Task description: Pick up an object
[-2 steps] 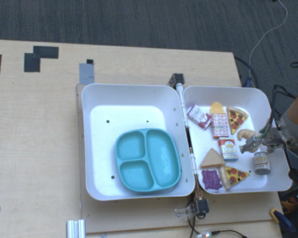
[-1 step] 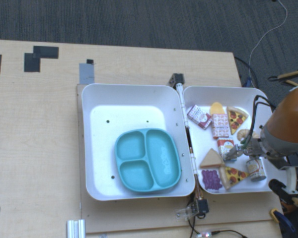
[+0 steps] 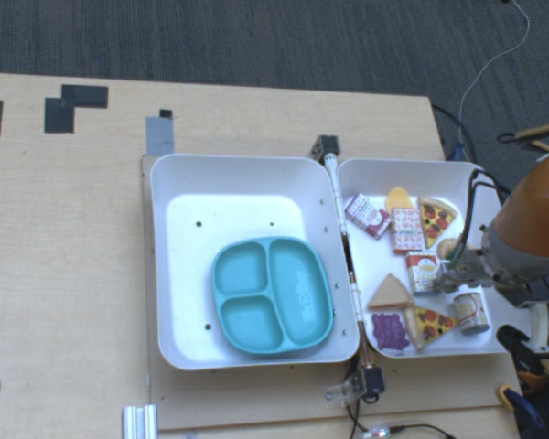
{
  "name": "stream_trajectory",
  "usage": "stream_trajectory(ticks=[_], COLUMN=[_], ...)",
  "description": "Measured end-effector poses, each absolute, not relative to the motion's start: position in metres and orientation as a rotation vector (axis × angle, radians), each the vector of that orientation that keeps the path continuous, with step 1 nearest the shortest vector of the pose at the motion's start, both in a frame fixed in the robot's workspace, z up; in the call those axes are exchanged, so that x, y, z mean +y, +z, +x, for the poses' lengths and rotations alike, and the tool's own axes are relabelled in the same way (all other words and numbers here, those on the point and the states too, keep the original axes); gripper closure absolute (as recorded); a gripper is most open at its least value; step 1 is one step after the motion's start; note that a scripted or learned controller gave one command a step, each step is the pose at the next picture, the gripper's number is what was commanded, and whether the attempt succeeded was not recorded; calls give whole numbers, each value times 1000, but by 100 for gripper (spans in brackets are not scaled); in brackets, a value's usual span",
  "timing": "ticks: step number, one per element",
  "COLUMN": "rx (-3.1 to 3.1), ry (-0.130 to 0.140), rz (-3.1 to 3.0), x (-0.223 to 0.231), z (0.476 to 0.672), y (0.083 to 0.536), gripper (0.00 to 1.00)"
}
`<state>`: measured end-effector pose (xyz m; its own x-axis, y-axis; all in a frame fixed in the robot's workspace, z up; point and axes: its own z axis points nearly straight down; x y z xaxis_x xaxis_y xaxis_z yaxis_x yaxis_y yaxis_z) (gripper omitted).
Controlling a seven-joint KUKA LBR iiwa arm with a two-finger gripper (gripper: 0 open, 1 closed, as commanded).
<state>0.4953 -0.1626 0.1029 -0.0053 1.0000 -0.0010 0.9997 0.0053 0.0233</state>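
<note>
Bench (image 3: 73, 273): pale wood surface carrying both bins; a few dark squares lie on its far left part.
Left bin (image 3: 183, 190): shallow white tub, holding one item.
Divided plate (image 3: 273, 294): turquoise, three compartments, lying flat in the left bin's near half. Judged rigid and light but broad; poor for a two-finger grasp except at the rim.
Right bin (image 3: 375, 176): shallow white tub, touching the left bin along a centre hinge; holds the toy food.
Arm (image 3: 531, 218): grey with orange band, entering from the right over the right bin's right side.
Gripper (image 3: 453, 277): low in the right bin, between the small carton and the tin; whether the fingers are wide or closed cannot be told.
Sandwich wedge (image 3: 391, 293): tan triangle, near the bin's left wall. Judged light and stiff; take across the flat faces.
Pizza slices (image 3: 436, 216): one at the far side, another near the front by the purple piece (image 3: 391, 332). Thin, flat, hard to pinch.
Red cartons (image 3: 406, 230): two small boxes at the far side, just beside each other. Judged light, stiff, flat-sided; best candidates.
Small carton (image 3: 423, 273): white and red, just left of the gripper; probable target, take across its narrow sides.
Tin (image 3: 471, 314): small can on its side; may roll and slip.
</note>
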Motion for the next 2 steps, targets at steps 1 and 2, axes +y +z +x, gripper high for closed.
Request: stream_trajectory(ticks=[1,2], rx=[2215,2218], ry=[24,31], rz=[2203,2200], x=[-163,-161], z=[495,497], y=[103,114], gripper=[0,100])
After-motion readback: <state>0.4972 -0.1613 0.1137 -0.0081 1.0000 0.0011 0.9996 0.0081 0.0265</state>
